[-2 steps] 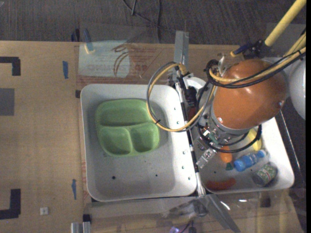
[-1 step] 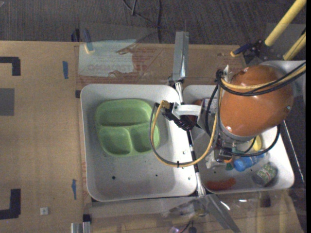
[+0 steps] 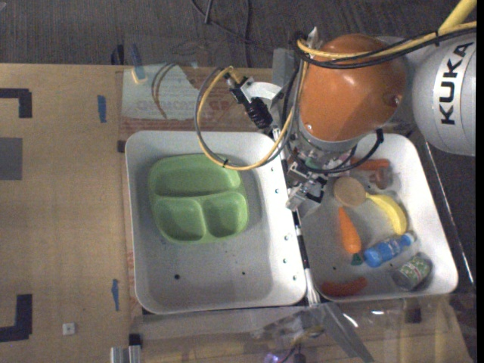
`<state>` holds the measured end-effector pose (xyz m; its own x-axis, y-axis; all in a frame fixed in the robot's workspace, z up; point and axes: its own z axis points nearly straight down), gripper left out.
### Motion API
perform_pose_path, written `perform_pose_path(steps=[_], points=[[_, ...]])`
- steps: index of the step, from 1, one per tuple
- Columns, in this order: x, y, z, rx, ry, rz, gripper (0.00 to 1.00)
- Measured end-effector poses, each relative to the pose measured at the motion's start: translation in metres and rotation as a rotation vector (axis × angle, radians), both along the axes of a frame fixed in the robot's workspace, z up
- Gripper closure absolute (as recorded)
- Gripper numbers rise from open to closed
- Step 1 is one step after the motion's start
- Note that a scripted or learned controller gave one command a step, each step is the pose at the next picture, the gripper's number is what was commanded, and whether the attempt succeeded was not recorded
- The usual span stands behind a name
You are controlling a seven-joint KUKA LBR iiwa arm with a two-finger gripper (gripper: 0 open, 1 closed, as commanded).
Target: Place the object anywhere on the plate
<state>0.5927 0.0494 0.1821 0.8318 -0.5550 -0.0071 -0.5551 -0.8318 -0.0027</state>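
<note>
Grey KUKA arm [image 3: 446,97], orange band [image 3: 348,89]

The wooden bench [image 3: 60,225] bears two shallow white bins side by side, their inner rims touching just below the gripper [image 3: 302,191]. The left bin [image 3: 204,278] spreads out to the gripper's left; the right bin [image 3: 435,225] sits under and to the right of it. Strips of blue tape [image 3: 101,109] are stuck on the bench top well to the left of the gripper, and black corner marks [image 3: 19,100] lie farther left still, near the bench's edge
</note>
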Motion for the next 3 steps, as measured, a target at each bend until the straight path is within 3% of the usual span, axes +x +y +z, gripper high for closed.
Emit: perform_pose_path(steps=[1, 2, 3], points=[[0.046, -0.015, 0.004, 0.000, -0.001, 0.047, 1.00], [-0.007, 0.000, 0.066, -0.001, 0.001, 0.135, 1.00], [-0.080, 0.010, 0.045, -0.001, 0.002, 0.223, 1.00]])
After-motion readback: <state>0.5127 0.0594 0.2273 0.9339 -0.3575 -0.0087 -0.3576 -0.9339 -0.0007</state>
